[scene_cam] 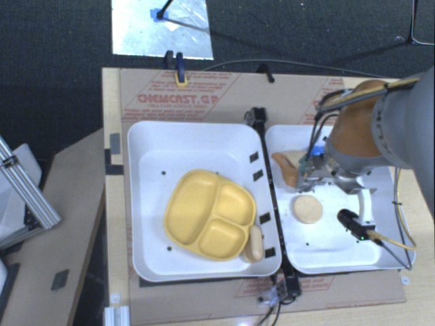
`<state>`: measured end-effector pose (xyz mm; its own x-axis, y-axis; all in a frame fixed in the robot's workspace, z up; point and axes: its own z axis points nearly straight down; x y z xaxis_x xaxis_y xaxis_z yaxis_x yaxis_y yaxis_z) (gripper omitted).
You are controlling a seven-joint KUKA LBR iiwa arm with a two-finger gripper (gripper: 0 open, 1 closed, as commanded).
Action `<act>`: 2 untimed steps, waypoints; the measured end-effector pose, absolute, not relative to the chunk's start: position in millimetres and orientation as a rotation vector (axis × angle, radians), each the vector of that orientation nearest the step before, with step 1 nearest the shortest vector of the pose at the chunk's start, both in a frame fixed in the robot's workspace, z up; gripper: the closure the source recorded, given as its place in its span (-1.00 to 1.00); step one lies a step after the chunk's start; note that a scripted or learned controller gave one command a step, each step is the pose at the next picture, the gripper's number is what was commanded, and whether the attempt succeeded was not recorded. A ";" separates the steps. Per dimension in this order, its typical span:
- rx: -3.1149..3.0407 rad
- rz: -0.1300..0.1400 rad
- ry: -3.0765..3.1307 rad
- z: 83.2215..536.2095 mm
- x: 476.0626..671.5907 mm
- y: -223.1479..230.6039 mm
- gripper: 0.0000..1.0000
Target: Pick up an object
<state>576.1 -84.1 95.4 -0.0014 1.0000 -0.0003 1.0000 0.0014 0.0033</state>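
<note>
Gripper: sat low in right bin, upper-left part; finger state can't tell, wrist blocked view. Arm: grey w/ orange band, reached in from right. Round tan disc: right bin floor, just below gripper, not seen held. Brown piece: right bin, beside gripper, near divider. Yellow divided tray: left bin, centre. Small tan lump: left bin, touching tray's lower-right edge.

Foil sheet — blue clamp
</note>
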 end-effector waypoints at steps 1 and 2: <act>2.215 0.005 2.222 138.9 579.2 -86.6 1.00; 2.214 0.008 2.220 200.3 574.8 -91.4 1.00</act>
<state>574.8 -91.4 200.3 -0.0030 1.0000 -0.0010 1.0000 0.0030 0.0079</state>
